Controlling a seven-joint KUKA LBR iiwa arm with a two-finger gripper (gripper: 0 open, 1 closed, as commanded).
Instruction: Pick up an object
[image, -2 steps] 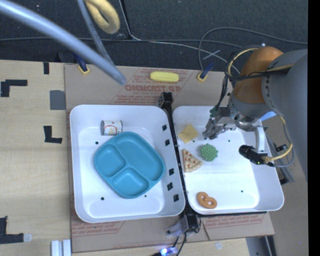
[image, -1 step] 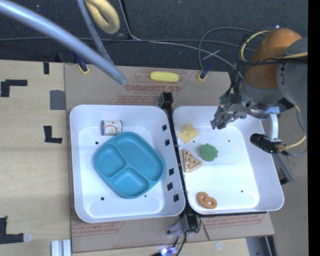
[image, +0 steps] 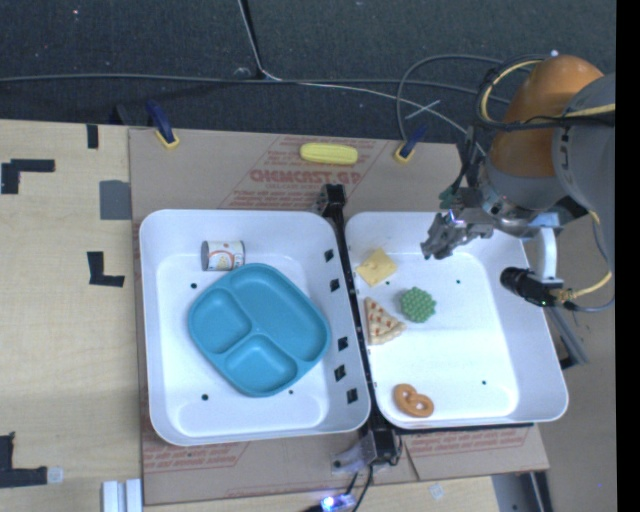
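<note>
On the left, the table (image: 60, 330) is bare light wood with a few black marks, and a cardboard sheet (image: 200, 180) lies under both bins. Left bin (image: 160, 300): blue divided tray (image: 258, 328) sits near the middle, three compartments, flat on the floor. Small can (image: 222, 255) lies on its side just beside the tray's upper left corner, apart from it by a sliver.

Above the bins, a yellow banana-like piece (image: 328, 153) rests on the cardboard, outside both.

Right bin (image: 530, 390): yellow cheese wedge (image: 377, 268) near the left wall, waffle-pattern slice (image: 380, 322) just below it, green bumpy ball (image: 417, 304) just beside the slice on its right. Pretzel (image: 412, 401) lies alone near the bottom edge, well apart from the rest.

Pincer (image: 440, 240) hangs over the right bin's upper area, to the right of the cheese and above the green ball, clear of both. Nothing visible between its tips; whether they're spread or closed, cannot tell at this resolution. Arm (image: 560, 120) comes in from the upper right, orange band showing, cables looping round it.
</note>
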